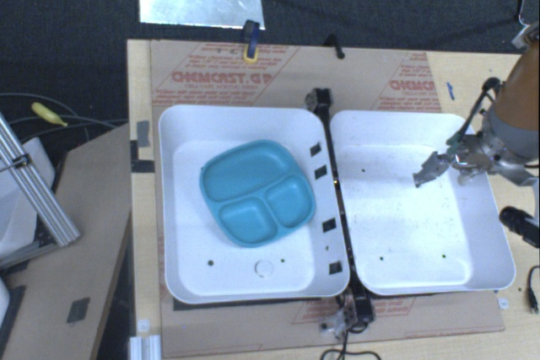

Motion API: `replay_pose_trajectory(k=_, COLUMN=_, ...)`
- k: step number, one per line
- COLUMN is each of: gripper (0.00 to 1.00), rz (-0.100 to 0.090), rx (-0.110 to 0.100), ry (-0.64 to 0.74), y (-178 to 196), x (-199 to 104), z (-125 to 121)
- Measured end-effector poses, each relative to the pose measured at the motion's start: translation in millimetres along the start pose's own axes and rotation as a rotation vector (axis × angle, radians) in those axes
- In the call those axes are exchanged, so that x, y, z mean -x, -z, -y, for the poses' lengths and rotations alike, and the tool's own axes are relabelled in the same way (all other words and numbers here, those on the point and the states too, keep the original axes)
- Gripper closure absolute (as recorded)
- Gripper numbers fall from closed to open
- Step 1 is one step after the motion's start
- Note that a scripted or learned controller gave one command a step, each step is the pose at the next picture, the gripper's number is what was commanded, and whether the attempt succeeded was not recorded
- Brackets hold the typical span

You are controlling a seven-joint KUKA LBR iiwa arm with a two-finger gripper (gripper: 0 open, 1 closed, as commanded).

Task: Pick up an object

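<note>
Grey arm [515,118] slanting over right bin [405,265] | blue plate [256,191] left bin [181,181]

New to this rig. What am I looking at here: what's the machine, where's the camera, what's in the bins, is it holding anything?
This is a single picture from a camera fixed above the bench, looking down at a slant. The bench is a board that carries two shallow white bins side by side. The left bin contains a blue plate with three compartments, lying flat near the middle. The right bin shows a bare white floor with a few small dark dots. The machine is a robot arm, grey with an orange band, reaching in from the right side of the picture. At its end is a two-finger gripper, which sits over the right bin. I see nothing between its fingers, so it holds nothing. The job is to pick up an object, and the plate is untouched.
</note>
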State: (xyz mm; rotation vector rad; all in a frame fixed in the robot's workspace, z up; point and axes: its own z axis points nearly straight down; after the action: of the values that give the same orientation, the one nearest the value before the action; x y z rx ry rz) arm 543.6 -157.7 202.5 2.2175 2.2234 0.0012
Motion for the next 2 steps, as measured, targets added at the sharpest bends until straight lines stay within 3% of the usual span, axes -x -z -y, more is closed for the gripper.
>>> replay_pose_trajectory(k=1, gripper=0.0, rz=-0.003, rx=0.003, ry=0.007, y=48.2, x=-71.4, z=28.2)
replay_pose_trajectory(k=2, gripper=0.0, rz=-0.005, rx=0.011, ry=0.015, y=146.8, x=-203.4, z=24.6)
